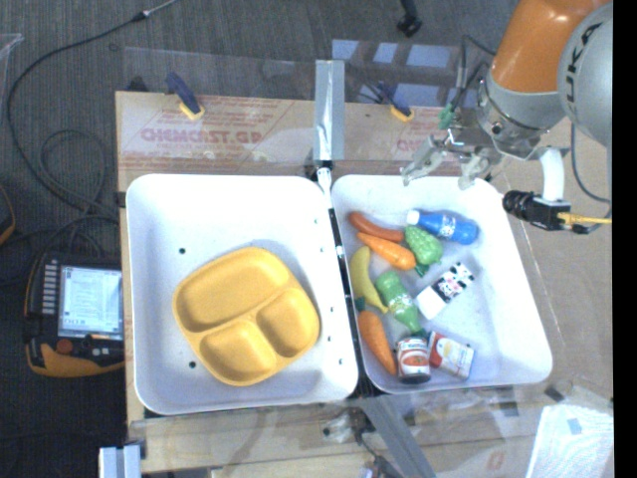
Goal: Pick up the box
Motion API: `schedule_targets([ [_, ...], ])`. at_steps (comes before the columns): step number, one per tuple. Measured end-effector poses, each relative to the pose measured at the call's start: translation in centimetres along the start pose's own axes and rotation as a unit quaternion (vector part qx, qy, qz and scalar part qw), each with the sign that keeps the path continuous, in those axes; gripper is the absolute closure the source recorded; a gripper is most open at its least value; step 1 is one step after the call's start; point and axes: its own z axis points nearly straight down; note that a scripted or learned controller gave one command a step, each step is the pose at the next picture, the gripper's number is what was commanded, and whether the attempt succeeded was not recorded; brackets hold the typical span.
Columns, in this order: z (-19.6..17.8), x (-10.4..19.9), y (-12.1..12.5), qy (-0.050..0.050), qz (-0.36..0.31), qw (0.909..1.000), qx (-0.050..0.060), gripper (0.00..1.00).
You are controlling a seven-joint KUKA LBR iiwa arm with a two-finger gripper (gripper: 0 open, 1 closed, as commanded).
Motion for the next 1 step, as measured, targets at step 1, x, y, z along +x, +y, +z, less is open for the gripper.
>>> schedule_targets([
  [1, 9.31, -8.01, -5.64, -0.001, -0.002, 1.0000, 0.000, 0.00],
])
